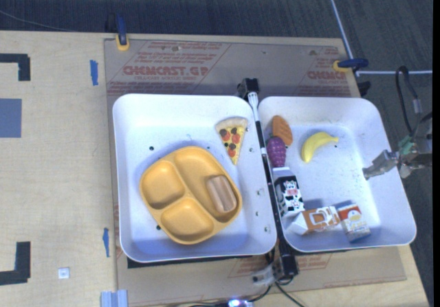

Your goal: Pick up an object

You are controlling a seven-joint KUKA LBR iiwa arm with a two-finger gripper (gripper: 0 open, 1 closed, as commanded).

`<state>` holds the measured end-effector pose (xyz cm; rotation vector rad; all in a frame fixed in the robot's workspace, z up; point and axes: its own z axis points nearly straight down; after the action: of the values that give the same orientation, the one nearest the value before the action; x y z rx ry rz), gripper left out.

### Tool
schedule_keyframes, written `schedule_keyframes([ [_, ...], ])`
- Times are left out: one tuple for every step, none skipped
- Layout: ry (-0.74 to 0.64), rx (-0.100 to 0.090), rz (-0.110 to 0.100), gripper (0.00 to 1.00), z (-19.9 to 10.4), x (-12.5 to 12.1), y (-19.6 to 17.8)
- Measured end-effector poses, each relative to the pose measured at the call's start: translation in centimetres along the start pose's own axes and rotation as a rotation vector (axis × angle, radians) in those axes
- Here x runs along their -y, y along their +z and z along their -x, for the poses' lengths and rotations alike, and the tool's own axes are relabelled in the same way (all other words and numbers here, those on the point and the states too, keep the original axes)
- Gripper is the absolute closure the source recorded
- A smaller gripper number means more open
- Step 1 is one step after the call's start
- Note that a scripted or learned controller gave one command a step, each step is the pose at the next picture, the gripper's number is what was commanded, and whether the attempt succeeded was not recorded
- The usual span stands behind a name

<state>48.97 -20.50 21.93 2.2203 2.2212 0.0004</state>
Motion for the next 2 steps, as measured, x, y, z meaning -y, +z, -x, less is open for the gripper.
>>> schedule_keyframes([
  [0.001, 0.000, 0.001, 0.00, -7.78, -3.49, 11.95],
  [0.002, 0.001, 0.003, 1.00, -7.80, -3.54, 10.97],
])
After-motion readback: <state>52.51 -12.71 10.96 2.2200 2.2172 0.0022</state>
